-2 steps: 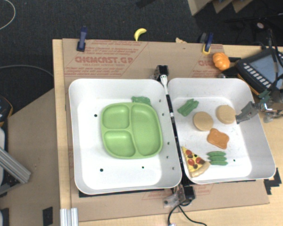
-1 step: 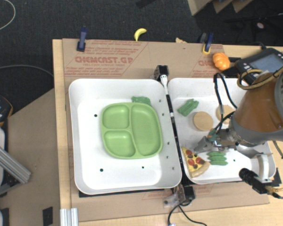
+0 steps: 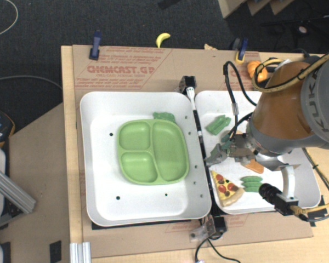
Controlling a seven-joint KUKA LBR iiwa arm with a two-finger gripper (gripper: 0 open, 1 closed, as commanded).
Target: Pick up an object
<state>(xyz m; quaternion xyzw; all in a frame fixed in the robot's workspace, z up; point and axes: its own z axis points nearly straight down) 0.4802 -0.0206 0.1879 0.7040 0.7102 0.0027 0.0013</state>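
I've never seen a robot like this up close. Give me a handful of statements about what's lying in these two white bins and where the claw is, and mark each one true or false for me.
1. The green divided plate lies in the left bin. True.
2. The toy pizza slice sits on the green divided plate. False: it lies in the right bin, near its front left corner.
3. The claw hangs over the right bin, close to the wall between the two bins. True.
4. The green divided plate has five compartments. False: it has three.
5. A small green piece lies just behind the plate in the left bin. True.
6. The arm reaches over the left bin. False: it is over the right bin.
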